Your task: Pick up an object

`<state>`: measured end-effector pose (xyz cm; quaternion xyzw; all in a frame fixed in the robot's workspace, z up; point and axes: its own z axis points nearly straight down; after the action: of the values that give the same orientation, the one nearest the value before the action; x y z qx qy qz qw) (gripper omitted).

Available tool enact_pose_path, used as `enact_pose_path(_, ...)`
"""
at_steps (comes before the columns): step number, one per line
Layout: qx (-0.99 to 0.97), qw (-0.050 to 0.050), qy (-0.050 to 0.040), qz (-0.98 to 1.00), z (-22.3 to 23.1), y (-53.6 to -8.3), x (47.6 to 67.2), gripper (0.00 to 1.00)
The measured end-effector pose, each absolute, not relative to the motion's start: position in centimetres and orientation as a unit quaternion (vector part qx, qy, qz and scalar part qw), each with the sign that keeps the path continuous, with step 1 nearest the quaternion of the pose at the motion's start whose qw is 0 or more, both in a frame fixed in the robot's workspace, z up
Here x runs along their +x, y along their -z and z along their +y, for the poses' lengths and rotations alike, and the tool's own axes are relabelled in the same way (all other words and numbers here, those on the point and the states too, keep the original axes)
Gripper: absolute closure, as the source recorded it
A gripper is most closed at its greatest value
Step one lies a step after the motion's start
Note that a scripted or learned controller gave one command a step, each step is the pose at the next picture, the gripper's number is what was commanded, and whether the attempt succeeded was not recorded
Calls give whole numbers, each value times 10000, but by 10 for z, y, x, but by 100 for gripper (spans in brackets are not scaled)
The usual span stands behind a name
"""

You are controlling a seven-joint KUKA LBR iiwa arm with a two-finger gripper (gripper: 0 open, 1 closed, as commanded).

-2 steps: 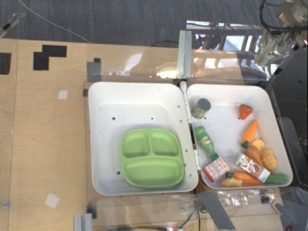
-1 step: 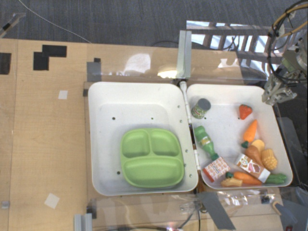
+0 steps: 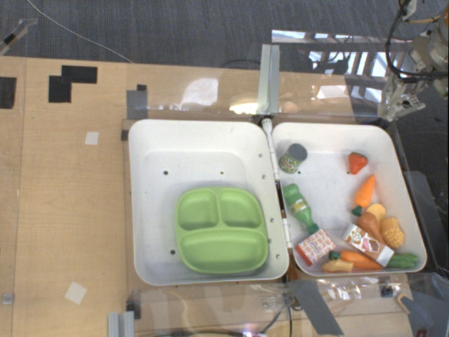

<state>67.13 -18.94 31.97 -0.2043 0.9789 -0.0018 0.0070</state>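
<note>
The right bin holds several toy foods. A small grey-topped can lies near its left wall, with a green bottle below it. A red strawberry and an orange carrot lie toward the right wall. A red and white box, a juice carton, a yellow corn piece and a green vegetable crowd the front right corner. My gripper hangs beyond the bin's far right corner, apart from every object.
The left bin holds a green divided plate in its front half. A metal post stands behind the seam between the bins. Cables trail around the arm at the upper right.
</note>
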Motion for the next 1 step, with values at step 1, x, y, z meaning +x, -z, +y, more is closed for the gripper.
enact_pose_path(1,-2057,138,40,9785,-188,-335,674,100)
